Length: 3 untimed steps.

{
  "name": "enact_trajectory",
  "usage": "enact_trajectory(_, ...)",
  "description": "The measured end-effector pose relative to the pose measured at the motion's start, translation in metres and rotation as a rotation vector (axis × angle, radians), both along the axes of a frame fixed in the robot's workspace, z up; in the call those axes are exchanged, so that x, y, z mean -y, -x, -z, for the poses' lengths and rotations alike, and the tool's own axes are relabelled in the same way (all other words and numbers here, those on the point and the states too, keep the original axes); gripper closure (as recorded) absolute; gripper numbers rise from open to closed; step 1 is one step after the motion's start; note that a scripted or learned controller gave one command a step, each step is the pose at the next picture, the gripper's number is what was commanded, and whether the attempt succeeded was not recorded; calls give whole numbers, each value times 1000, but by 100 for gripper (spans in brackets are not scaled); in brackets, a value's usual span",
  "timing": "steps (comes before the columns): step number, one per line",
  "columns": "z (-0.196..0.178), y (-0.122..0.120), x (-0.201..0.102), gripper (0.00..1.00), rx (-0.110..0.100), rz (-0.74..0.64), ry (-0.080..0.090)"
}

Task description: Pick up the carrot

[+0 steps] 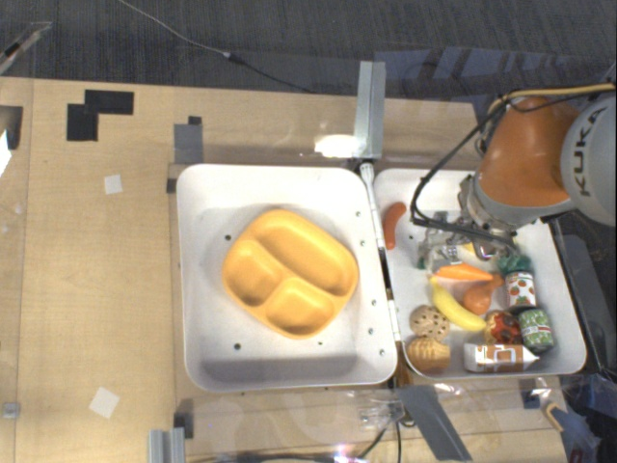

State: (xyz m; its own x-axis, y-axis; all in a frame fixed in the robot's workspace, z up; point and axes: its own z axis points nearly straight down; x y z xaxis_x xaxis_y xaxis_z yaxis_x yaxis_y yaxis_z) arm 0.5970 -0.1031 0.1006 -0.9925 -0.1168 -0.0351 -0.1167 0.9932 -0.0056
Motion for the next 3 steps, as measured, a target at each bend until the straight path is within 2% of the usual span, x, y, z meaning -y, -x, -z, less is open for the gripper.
enact_trajectory(1,-32,11,-19,0,-21,-57,0)
enact_trajectory(2,1,26,14,0,-20,-377,9)
enact_trajectory(3,9,56,-7,0,-13,-528,17)
